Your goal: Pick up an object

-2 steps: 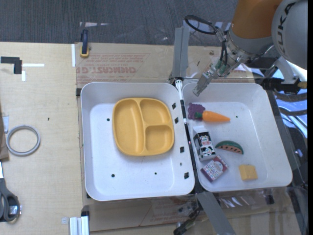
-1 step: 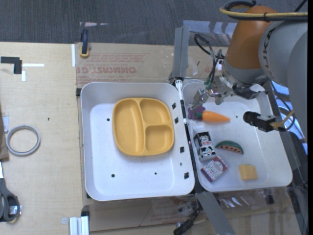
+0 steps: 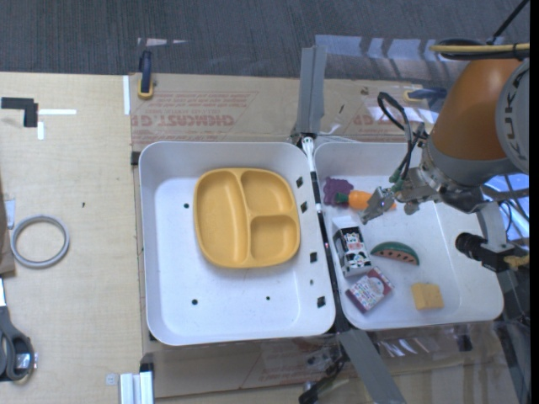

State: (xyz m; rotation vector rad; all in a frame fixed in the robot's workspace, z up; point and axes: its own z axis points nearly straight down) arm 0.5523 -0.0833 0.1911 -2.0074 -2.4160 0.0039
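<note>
The right bin [image 3: 472, 310] holds several small items: a purple grape bunch [image 3: 337, 190], a small orange piece [image 3: 360, 199], a black-and-white box [image 3: 351, 251], a watermelon slice [image 3: 396, 253], a maroon packet [image 3: 369, 291] and a yellow block [image 3: 428, 295]. My gripper [image 3: 379, 203] hangs over the bin's back left part, just right of the orange piece and above the box. Nothing shows as lifted off the bin floor. In the left bin [image 3: 168, 310] lies a yellow divided plate [image 3: 247, 217].
The grey and orange arm [image 3: 480, 112] reaches in over the right bin's back right corner. A divider [image 3: 318, 225] separates the bins. On the bench at left lie a tape ring [image 3: 38, 241] and scissors [image 3: 13, 353]. A clamp [image 3: 146, 78] sits behind the left bin.
</note>
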